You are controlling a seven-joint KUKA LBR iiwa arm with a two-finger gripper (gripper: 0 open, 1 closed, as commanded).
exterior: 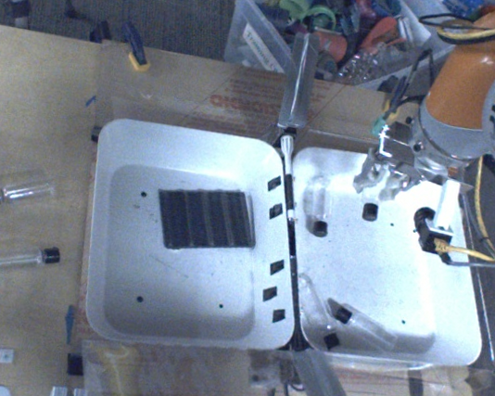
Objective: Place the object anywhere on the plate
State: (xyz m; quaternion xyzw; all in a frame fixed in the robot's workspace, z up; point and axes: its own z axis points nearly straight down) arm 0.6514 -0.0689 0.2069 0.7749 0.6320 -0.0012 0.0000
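A dark ribbed plate (206, 218) lies flat in the left bin (99, 215). In the right bin (454, 312) there are clear vials with black caps: one upright-looking vial (317, 209) near the divider, one lying vial (360, 323) near the front, and a small black-capped piece (369, 210) at the back. My gripper (379, 182) hangs over the back of the right bin, just above that small piece. Its fingers stand apart, and nothing shows between them.
A metal divider bar (293, 106) runs between the bins. More clear vials (21, 192) lie on the wooden bench to the left. A clear tub of coloured items (339, 15) stands behind the bins. A yellow cable (464, 249) hangs by the arm.
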